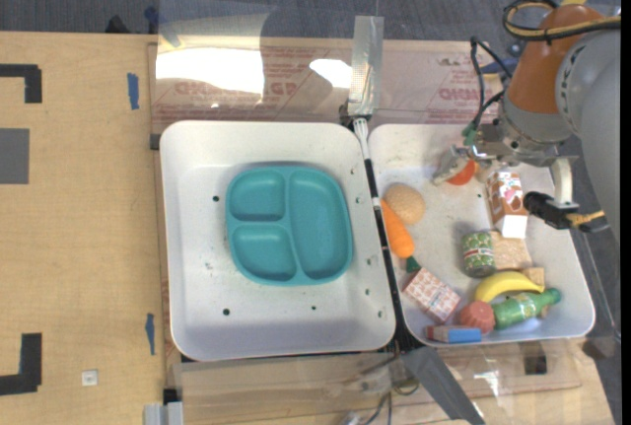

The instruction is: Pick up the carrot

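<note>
The carrot (397,236) is orange with a green stub at its near end. It lies along the left wall of the right bin (582,315), just below a tan round roll (404,203). My gripper (456,164) hangs over the far part of the same bin, up and to the right of the carrot and well apart from it. A small orange-red piece (461,175) sits right at the gripper's tip; I cannot make out whether it is held.
The left bin (187,177) holds a teal divided plate (291,223). In the right bin lie a red-and-white carton (506,194), a green can (479,252), a banana (508,287), a green bottle (525,307), a red ball (477,316) and a pink checked box (432,294).
</note>
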Controlling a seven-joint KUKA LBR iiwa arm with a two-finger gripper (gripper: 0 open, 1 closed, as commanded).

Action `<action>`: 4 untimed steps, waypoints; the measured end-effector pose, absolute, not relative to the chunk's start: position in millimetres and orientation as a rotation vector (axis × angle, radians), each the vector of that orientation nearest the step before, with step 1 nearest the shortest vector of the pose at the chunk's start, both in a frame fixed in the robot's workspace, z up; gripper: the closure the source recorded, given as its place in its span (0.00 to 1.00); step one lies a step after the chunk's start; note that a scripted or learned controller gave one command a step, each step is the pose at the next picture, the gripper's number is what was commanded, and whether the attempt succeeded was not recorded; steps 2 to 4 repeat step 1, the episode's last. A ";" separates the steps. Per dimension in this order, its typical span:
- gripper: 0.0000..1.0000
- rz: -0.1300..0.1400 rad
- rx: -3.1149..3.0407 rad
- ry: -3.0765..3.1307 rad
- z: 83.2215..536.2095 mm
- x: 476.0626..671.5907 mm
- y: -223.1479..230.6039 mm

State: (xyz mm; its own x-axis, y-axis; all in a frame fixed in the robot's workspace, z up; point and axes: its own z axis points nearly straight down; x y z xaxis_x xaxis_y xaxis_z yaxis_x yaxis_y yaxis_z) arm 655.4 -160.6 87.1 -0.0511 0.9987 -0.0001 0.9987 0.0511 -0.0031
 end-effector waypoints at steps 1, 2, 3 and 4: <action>0.00 -0.018 -2.259 -2.192 190.9 650.5 -41.6; 0.00 -0.018 -2.259 -2.192 190.9 650.5 -41.6; 0.00 -0.018 -2.259 -2.192 190.9 650.5 -41.6; 0.00 -0.018 -2.259 -2.192 190.9 650.5 -41.6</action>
